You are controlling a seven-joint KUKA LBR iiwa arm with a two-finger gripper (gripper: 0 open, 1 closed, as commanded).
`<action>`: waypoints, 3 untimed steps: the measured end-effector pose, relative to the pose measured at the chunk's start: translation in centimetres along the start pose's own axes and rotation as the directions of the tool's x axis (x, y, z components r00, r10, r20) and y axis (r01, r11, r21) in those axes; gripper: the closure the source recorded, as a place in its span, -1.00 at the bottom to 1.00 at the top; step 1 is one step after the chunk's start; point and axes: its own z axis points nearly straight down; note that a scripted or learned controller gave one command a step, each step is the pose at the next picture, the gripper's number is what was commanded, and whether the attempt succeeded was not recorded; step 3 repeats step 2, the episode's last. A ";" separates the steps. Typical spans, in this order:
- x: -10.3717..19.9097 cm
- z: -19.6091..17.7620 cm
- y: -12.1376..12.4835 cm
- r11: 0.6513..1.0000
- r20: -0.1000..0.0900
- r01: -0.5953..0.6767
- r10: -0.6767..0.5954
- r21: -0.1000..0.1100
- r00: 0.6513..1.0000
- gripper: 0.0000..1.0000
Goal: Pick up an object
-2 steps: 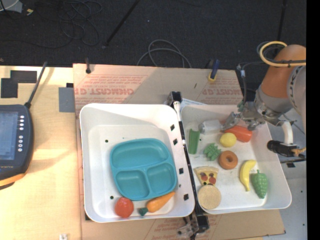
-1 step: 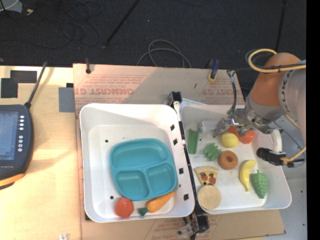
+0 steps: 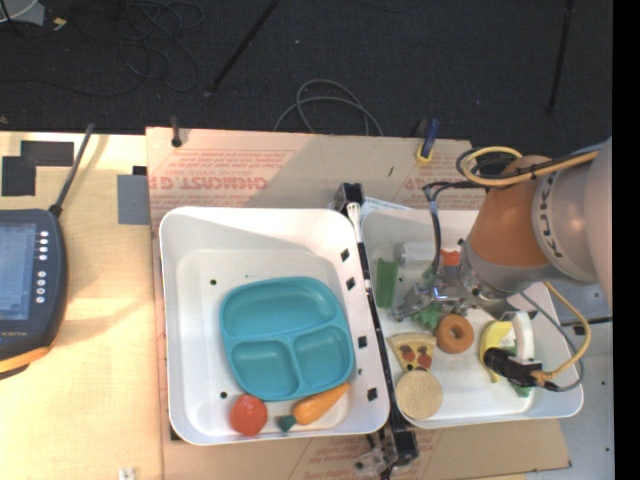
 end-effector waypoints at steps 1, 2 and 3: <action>-0.4 -0.9 0.2 1.000 0.002 -0.006 0.006 0.001 1.000 1.00; 7.3 -10.5 -2.3 1.000 0.000 0.005 -0.005 -0.009 1.000 1.00; 7.3 -10.5 -2.3 1.000 0.000 0.005 -0.005 -0.009 1.000 1.00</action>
